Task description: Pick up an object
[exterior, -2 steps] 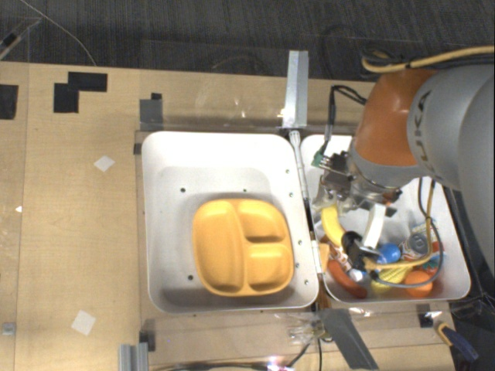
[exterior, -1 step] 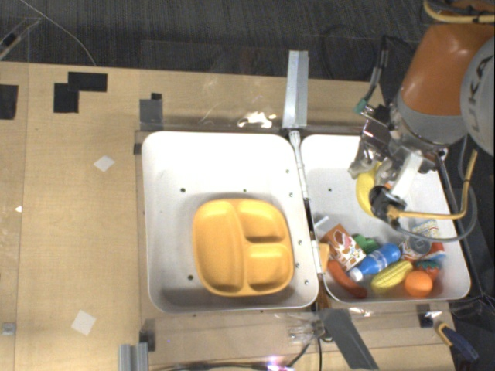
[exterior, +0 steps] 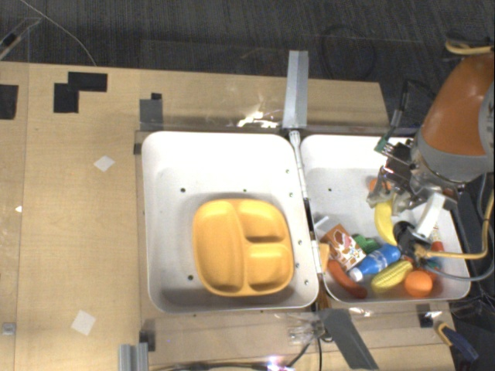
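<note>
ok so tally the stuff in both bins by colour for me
yellow: 3 (divided plastic tray in the left bin, banana under the gripper, second banana-like fruit)
orange: 1 (round fruit)
blue: 1 (bottle)
brown: 1 (snack packet)
total: 6 that I can tell apart; a few part-hidden bits stay uncounted

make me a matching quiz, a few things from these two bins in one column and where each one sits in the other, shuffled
Things:
1. yellow divided plastic tray
2. round orange fruit
3. blue plastic bottle
4. yellow banana

Places:
A. near right corner of the right bin
B. beside the arm's tool, right bin
C. left bin, alone
D. in the pile, between the brown packet and the orange fruit

Pairs: 1-C, 2-A, 3-D, 4-B
</note>
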Robot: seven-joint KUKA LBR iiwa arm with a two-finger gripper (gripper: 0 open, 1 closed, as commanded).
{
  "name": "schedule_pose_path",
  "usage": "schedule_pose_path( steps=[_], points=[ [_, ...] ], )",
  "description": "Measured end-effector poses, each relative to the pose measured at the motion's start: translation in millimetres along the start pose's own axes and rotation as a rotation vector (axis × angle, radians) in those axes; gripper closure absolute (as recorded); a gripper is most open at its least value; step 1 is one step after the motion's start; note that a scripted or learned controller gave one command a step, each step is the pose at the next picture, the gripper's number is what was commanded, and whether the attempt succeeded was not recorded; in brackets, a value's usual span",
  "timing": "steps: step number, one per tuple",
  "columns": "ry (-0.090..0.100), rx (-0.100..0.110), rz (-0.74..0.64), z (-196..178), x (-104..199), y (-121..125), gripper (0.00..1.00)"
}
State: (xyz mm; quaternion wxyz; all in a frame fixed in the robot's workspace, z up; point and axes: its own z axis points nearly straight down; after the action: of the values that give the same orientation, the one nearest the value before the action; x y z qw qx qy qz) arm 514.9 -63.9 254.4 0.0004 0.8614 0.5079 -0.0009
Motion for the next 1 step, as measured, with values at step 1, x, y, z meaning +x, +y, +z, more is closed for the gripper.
schedule_pose_path(
  steps=[1],
  points=[
    [0.002,0.001,0.405,21.8,31.9,-3.8,1.00]
  ],
)
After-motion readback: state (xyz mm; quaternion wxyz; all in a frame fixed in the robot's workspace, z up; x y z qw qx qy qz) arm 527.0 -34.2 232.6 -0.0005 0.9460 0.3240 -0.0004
